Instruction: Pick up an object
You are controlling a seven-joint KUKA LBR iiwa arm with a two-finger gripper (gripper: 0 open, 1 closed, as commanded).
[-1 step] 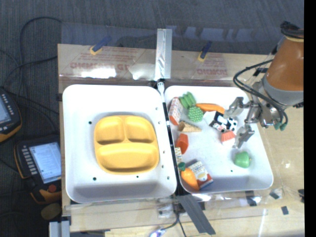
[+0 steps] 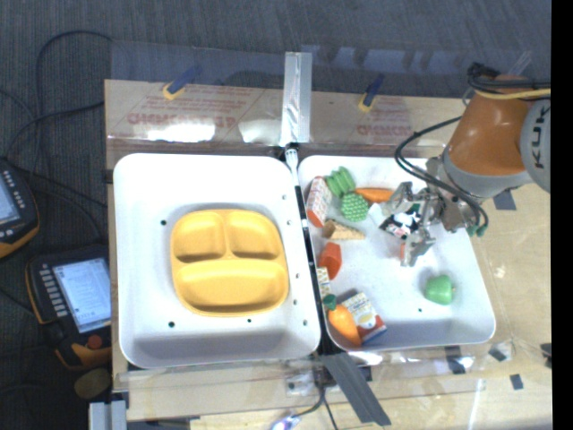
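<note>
Camera view: wooden bench (image 2: 206,115) with 2 white bins (image 2: 143,186) on grey carpet (image 2: 269,7).

A yellow divided tray (image 2: 229,260) lies in the white left bin (image 2: 143,195). In the white right bin (image 2: 466,312), a solid green piece (image 2: 439,288) sits just below the jaws. To their left lie a dotted green piece (image 2: 354,207), a plain green one (image 2: 340,183) and an orange carrot-like piece (image 2: 374,193). Lower left are an orange-red piece (image 2: 331,260), an orange piece (image 2: 343,322) and a white-and-red printed carton (image 2: 363,310). The arm (image 2: 488,141) shows an orange band above grey. The counter (image 2: 519,240) is pale tan.
</note>
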